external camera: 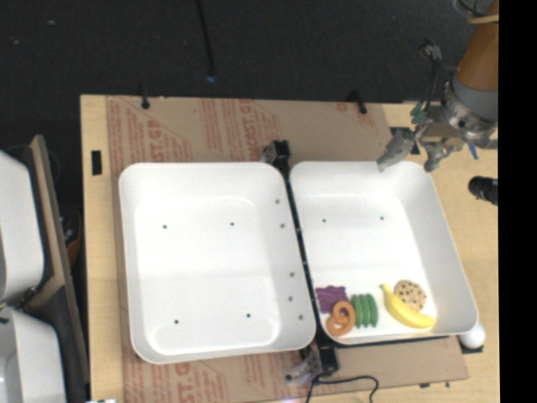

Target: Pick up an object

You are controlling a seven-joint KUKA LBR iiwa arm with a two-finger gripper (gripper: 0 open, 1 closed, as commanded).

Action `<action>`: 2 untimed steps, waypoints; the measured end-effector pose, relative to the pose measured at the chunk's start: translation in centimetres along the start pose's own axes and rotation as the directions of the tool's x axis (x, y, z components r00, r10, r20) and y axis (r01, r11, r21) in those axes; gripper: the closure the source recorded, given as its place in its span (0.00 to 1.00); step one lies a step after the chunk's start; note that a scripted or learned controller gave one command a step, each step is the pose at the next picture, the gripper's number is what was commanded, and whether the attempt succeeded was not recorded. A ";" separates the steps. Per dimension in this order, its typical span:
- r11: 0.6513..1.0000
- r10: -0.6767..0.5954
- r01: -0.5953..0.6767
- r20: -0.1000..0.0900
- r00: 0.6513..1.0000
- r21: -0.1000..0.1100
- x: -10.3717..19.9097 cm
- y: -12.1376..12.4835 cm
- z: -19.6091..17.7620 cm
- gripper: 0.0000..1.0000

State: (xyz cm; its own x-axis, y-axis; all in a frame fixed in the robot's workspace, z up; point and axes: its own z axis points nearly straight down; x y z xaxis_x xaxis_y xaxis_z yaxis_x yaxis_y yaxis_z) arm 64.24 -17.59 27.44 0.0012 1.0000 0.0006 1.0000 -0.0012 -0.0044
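My gripper (413,156) hangs over the far right corner of the right bin (369,225), its two fingers spread open with nothing between them. Along that bin's near edge lie several small toys: a purple piece (331,295), an orange ring (341,318), a green ribbed piece (364,309), a yellow banana (406,312) and a brown speckled cookie (409,292). The gripper is far from all of them, at the opposite end of the bin.
The left bin (205,259) sits beside the right one, joined by a black clamp (278,152) at the far edge. Both rest on a cardboard-covered bench (210,128). White furniture (21,225) stands at the far left.
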 end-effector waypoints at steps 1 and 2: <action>1.000 -0.001 0.001 0.001 1.000 -0.005 0.0 0.1 -0.3 0.00; 1.000 0.000 0.000 0.000 1.000 0.000 -0.4 -0.5 5.8 0.00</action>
State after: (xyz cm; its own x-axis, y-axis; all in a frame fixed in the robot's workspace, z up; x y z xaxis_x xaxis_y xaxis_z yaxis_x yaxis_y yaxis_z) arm 63.70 -17.95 21.69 0.0010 1.0000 0.0003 1.0000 -0.0010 -0.0045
